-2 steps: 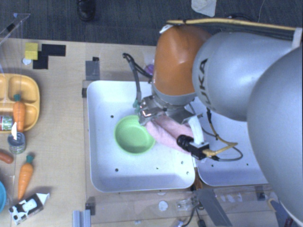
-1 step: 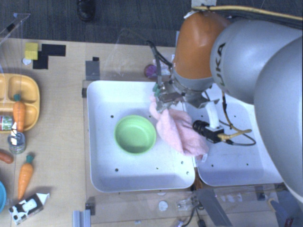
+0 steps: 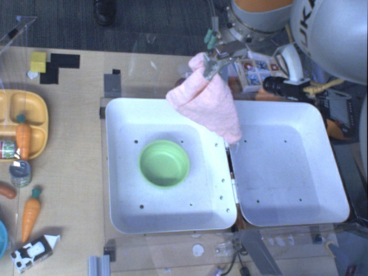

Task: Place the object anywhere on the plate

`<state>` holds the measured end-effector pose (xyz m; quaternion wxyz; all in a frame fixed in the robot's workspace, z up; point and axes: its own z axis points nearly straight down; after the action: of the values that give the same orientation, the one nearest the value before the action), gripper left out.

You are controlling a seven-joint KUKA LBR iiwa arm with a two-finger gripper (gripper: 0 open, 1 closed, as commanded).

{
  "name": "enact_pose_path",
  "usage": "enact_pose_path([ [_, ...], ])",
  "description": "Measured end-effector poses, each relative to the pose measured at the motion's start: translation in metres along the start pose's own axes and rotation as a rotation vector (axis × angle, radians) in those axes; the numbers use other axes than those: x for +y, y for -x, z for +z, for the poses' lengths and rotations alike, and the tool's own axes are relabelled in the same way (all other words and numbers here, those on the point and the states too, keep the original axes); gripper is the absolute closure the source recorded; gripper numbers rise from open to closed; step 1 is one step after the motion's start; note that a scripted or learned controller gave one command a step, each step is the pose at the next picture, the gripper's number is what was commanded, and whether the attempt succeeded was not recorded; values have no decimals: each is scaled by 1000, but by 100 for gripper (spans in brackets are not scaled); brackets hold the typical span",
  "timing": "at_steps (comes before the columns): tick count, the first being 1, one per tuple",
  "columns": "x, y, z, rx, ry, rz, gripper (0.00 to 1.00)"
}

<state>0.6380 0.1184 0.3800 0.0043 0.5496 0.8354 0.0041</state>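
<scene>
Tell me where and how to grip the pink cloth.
Grip the pink cloth at its bunched top corner, coming from above. The gripper pinches it there already, and the rest hangs freely down over the seam between the bins, so that gathered peak seems the best hold.

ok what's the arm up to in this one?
The gripper has a pink cloth pinched at its top, hanging lifted over the seam between the two white bins. The green plate sits in the left bin, below and left of the cloth. The cloth isn't on the plate yet.
</scene>
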Motion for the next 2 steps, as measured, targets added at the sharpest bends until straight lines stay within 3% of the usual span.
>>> enact_pose_path([
  [1,-81,-63,57,3,-6,-211,100],
  [2,-71,-135,96,4,-7,-281,100],
])
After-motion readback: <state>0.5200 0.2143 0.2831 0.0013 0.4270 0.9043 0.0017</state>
